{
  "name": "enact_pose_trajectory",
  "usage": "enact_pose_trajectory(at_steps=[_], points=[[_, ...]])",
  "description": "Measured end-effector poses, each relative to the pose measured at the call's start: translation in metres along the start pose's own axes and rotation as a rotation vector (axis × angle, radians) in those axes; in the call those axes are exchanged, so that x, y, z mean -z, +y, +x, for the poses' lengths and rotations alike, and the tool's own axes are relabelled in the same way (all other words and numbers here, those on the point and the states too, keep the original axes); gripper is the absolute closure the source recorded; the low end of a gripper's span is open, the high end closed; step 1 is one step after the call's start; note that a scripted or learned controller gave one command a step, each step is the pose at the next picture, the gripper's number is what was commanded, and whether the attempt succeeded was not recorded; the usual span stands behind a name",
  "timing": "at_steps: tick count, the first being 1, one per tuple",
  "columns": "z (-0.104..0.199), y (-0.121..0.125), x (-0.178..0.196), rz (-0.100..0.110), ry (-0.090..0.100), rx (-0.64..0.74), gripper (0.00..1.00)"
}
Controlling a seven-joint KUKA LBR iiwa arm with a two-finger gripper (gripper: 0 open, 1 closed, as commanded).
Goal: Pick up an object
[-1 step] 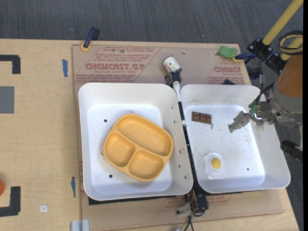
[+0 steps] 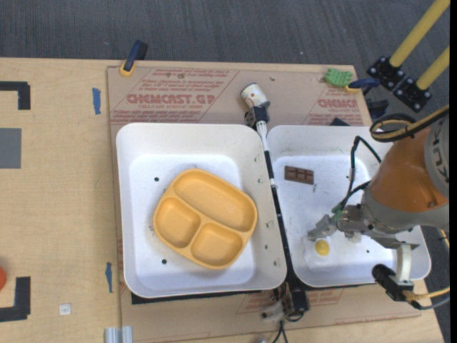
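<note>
**Arm low over the right bin, beside a small yellow ball**

Two shallow white plastic bins sit side by side on the wooden worktop [image 2: 57,191]. The left bin [image 2: 136,191] holds a yellow three-compartment plastic tray [image 2: 206,218], lying flat and turned at a slant. In the right bin [image 2: 325,156] a small brown chocolate-bar-shaped block [image 2: 299,175] lies near the far wall, and a small round yellow ball [image 2: 322,247] rests on the floor toward the near side.

The grey arm with its orange band [image 2: 407,181] reaches in from the right, and its jaws [image 2: 325,229] sit low in the right bin, just above the yellow ball in the picture. Whether they are spread or closed I cannot tell; nothing is seen held between them. The brown block lies well apart from them.
</note>
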State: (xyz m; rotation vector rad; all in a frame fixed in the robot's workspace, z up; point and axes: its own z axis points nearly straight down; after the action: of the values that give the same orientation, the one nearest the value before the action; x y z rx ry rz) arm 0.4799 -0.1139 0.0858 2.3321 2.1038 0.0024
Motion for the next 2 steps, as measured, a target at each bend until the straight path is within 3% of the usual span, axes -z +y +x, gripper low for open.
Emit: enact_pose_trajectory(at_steps=[1, 2], points=[[0.029, 0.070, -0.001, 0.000, 0.000, -0.366, 0.00], [0.025, 0.106, -0.001, 0.000, -0.001, -0.108, 0.00]])
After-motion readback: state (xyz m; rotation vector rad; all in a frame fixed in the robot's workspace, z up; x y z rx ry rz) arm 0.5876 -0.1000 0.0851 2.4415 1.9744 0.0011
